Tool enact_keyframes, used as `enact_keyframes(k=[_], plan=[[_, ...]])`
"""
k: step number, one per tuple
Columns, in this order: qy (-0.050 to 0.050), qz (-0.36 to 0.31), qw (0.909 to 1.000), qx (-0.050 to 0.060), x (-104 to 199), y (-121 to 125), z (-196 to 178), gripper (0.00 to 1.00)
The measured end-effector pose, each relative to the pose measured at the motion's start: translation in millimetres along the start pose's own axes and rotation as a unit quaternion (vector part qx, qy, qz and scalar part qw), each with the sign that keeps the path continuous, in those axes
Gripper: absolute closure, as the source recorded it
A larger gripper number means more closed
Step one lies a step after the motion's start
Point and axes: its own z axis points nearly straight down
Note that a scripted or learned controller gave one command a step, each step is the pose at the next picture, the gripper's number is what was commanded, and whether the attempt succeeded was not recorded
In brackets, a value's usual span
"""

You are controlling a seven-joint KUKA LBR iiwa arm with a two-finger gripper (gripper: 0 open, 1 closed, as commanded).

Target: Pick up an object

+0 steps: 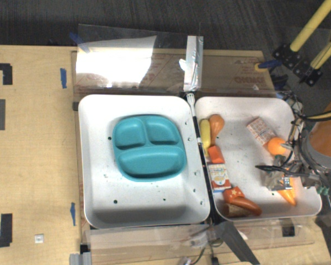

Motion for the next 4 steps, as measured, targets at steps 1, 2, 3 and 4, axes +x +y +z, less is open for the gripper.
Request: enact_keyframes(k=[1, 2, 3, 4], plan=[[0.001, 0.0, 1.0, 0.0, 0.4, 0.3, 0.7, 0.0], [0.008, 0.017, 0.9998, -0.003, 5.2, -1.1, 13.6, 0.0], [0.001, 0.016, 0.9999, 0.0, 0.0, -1.3, 0.0, 1.0], [0.007, 0.055, 0.9984, -0.003, -99.6, 55.0, -77.2, 1.0]])
